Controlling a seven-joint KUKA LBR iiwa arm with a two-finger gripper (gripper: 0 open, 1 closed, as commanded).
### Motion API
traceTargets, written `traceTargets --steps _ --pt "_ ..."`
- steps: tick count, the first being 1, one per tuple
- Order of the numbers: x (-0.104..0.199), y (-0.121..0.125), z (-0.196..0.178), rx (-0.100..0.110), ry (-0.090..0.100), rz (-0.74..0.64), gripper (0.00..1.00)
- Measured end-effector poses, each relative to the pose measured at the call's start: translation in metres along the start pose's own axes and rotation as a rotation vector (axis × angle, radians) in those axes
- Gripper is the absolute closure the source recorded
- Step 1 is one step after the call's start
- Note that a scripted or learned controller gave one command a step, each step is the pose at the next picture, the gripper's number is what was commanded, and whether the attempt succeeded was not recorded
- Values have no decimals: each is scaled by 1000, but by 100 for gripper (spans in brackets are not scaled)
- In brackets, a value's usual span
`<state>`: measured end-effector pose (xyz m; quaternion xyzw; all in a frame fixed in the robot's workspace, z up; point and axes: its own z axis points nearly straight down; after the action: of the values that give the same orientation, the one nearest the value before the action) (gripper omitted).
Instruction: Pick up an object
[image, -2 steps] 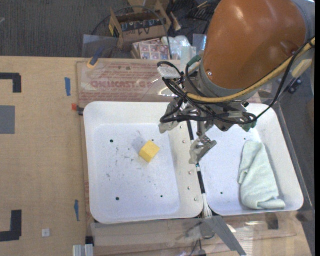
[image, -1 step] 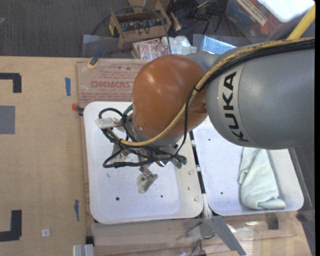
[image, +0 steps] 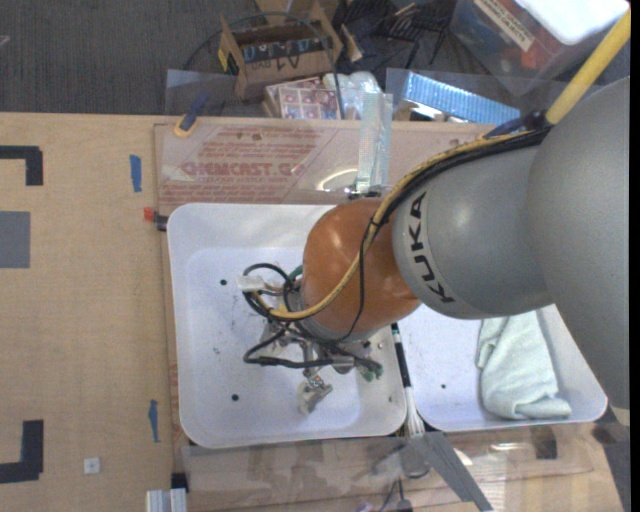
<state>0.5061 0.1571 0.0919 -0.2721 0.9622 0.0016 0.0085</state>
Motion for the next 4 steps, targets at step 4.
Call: traceTargets --steps 4 --pt "-5 -5 -11 -3 -4 -64 100"
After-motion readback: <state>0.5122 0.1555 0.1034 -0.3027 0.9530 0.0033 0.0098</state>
